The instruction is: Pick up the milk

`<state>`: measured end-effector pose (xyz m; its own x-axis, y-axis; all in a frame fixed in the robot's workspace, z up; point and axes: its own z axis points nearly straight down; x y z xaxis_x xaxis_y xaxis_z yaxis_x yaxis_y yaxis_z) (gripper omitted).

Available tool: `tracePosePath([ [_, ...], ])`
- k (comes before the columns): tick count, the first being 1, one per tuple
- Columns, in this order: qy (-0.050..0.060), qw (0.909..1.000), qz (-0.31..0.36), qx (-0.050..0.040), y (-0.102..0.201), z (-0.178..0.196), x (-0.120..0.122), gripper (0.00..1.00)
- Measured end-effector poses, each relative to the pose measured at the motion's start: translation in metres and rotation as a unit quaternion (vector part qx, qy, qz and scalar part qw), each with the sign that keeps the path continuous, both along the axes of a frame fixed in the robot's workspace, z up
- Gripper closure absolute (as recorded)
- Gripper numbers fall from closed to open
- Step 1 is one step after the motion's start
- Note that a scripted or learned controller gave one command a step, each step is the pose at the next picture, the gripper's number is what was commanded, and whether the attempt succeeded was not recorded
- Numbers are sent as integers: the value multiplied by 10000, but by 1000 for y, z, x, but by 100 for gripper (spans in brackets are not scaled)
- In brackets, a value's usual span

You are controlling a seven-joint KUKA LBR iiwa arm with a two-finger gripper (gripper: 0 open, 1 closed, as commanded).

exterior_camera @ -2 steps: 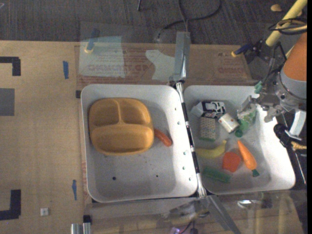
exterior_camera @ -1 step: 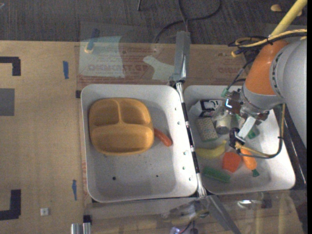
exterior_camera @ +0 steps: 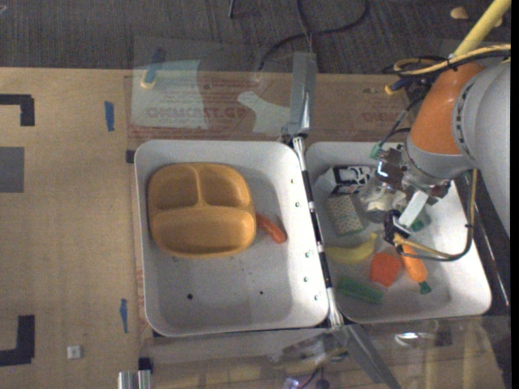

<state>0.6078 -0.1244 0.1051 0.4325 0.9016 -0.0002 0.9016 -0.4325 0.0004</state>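
The milk [exterior_camera: 350, 175] looks like a small carton with black and white patches, lying at the back left of the right bin [exterior_camera: 470, 298]. My gripper [exterior_camera: 396, 205] hangs low over the middle of that bin, just right of the carton and apart from it. A pale item [exterior_camera: 375, 202] lies partly under the gripper's left side. Nothing visibly sits in the gripper.
The right bin also holds a speckled flat piece [exterior_camera: 345, 215], a banana [exterior_camera: 353, 252], a red-orange piece [exterior_camera: 386, 270], a carrot [exterior_camera: 415, 267] and a green bar [exterior_camera: 359, 290]. In the left bin [exterior_camera: 243, 298] are an orange divided plate [exterior_camera: 199, 209] and an orange sausage-shaped piece [exterior_camera: 272, 229].
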Motion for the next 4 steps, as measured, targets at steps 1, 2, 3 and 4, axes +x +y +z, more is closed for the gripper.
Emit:
tracePosePath([
  [1,-3,9999,-127,-2,41,135,47,100],
  [2,20,9999,116,3,106,113,37,100],
  [3,23,9835,-1806,2,45,91,34,100],
  [4,10,9241,-3823,0,47,79,42,100],
])
